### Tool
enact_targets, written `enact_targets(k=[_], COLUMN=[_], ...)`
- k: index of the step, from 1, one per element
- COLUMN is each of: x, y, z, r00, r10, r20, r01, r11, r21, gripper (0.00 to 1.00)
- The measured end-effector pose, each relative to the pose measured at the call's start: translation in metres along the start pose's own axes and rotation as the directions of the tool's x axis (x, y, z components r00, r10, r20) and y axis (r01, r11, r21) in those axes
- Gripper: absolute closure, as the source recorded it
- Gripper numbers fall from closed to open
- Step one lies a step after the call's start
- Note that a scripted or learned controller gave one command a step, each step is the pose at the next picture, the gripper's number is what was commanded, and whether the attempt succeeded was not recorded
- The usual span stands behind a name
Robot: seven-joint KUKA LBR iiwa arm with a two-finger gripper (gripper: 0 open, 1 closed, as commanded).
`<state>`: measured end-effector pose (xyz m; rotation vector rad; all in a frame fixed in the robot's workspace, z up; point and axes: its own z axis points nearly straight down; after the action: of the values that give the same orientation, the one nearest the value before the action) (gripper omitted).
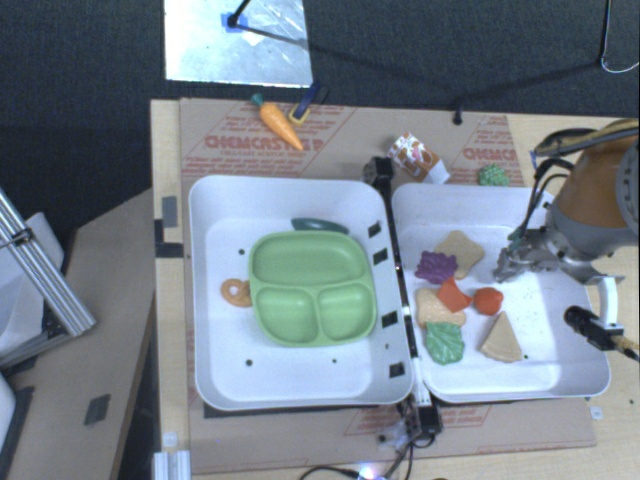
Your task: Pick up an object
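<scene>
1. Worktop [170, 298] carries two white bins; the right bin [575, 378] is the landmark.
2. Green divided plate [305, 288] lies in the left bin [215, 363], beside the right bin.
3. Gripper [507, 265] hangs inside the right bin; whether its fingers are open, I cannot tell.
4. Red tomato [488, 300] lies in the right bin, just below the gripper.

light: even, bright | glare: foil sheet [238, 26] | focus: slightly soft

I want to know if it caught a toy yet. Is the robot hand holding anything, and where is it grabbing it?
Nothing is held. The gripper hangs over bare floor of the right bin, just right of the tomato, with nothing between its fingers.
</scene>
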<state>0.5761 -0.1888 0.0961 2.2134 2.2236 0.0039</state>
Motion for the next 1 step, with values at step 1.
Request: enact_targets(k=[1], x=[0.0044], y=[-0.0035], z=[-0.0463], r00=[1.0], r10=[0.0], r20=[0.0], r01=[0.0], r11=[1.0], r21=[-0.001], gripper=[1.0])
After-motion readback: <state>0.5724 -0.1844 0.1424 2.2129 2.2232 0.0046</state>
